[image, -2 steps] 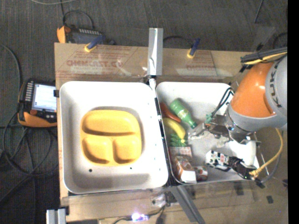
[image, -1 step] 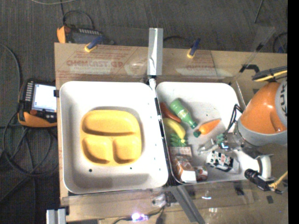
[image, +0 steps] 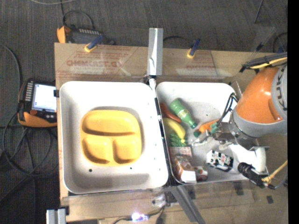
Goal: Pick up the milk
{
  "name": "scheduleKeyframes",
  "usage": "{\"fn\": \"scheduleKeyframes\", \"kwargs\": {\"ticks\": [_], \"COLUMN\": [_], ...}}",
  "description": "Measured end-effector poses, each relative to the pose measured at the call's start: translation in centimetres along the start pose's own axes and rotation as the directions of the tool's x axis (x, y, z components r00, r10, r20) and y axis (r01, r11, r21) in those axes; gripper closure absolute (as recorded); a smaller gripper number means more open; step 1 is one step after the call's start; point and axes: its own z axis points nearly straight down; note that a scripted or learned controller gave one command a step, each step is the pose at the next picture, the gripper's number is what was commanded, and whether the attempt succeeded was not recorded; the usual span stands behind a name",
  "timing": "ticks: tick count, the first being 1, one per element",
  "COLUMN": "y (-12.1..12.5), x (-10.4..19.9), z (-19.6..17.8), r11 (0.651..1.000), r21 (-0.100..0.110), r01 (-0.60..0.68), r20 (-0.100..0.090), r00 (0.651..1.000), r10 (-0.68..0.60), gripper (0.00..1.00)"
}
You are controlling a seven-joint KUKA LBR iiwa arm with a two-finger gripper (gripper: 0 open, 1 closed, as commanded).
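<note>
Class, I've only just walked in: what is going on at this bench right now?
A grey and orange robot arm reaches from the right over the right bin, which holds a green bottle, a banana, a black-and-white milk carton and other items. Its gripper hangs just above the carton, holding nothing visible. The left bin holds a yellow divided tray.

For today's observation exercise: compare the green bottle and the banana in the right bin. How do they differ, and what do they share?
Colour: the green bottle is green with a white label band; the banana is yellow.
Shape: the bottle is straight with a narrow neck; the banana is curved.
Position: the bottle lies nearer the bin's far wall, the banana below it, closer to the bin's left wall.
Shared: both lie on their sides in the right bin, slanting the same way.
</note>
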Motion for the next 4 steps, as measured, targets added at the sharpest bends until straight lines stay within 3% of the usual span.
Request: {"fn": "scheduleKeyframes", "kwargs": {"ticks": [1, 2, 3, 4], "y": [0.6, 0.1, 0.1, 1.2], "x": [-5.3, -0.7, -0.6, -3.0], "z": [7.0, 1.6, -1.1, 3.8], "r11": [0.993, 0.998, 0.997, 0.993], "r21": [-0.009, 0.000, -0.001, 0.002], "r01": [-0.119, 0.065, 0.083, 0.115], "r20": [-0.002, -0.001, 0.000, 0.001], "r00": [0.993, 0.998, 0.997, 0.993], "r10": [0.119, -0.065, -0.083, -0.115], "gripper": [0.00, 0.00, 0.00, 0.00]}}
